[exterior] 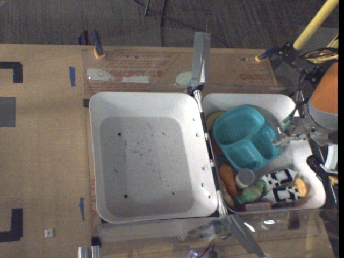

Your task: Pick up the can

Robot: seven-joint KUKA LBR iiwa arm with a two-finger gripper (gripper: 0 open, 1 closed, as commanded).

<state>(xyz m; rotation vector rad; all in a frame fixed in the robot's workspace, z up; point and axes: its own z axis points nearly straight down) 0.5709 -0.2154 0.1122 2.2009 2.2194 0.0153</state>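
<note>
The can (245, 177) is a small cylinder with a grey top. It stands upright in the right bin (269, 102), just below a teal divided tray (244, 136) and beside an orange carrot (228, 178). My gripper (285, 136) reaches in from the right and hangs at the teal tray's right edge, above and to the right of the can and well apart from it. The arm's orange band (329, 94) shows at the right edge of the view.
A green bottle-like item (252, 192), a black-and-white cow-patterned toy (282, 183) and a small orange-yellow item (301, 187) crowd the right bin's near end. A yellowish object (214, 118) peeks from behind the tray. The left bin (145, 155) adjoins on the left.
</note>
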